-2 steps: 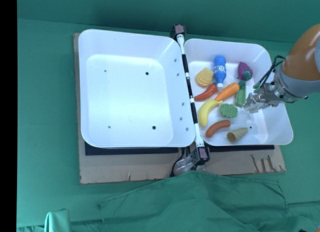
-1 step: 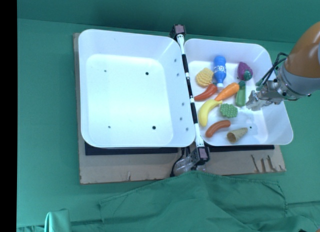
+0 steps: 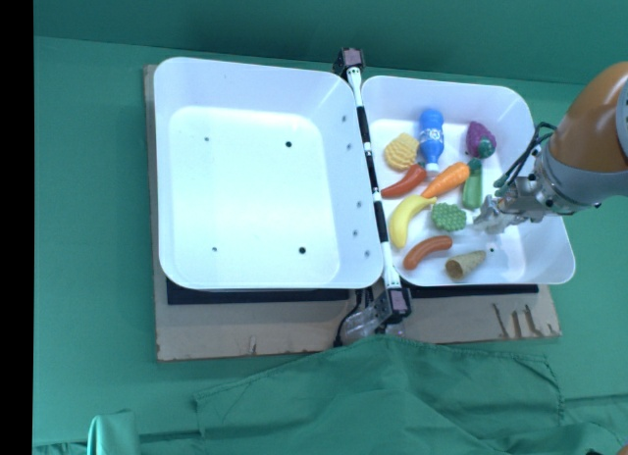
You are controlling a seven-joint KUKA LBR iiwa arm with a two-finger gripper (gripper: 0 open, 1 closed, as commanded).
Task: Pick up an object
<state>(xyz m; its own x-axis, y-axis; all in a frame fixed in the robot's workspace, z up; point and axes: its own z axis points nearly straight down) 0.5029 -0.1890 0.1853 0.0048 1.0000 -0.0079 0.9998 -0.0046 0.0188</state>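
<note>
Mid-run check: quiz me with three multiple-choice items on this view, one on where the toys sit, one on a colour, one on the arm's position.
1. The toy food lies in which bin?
A. left
B. right
C. both

2. The bottle is:
A. blue
B. red
C. black

3. The end effector is:
A. over the left bin
B. over the right bin's right side
C. off the bench

Key: 1 B, the banana and carrot lie in the right bin; 2 A, the bottle is blue; 3 B, the end effector sits above that bin's right side.

I work in a lab test cell. Green cloth drapes my bench, and two white bins sit on taped cardboard holding plastic toy food.
</note>
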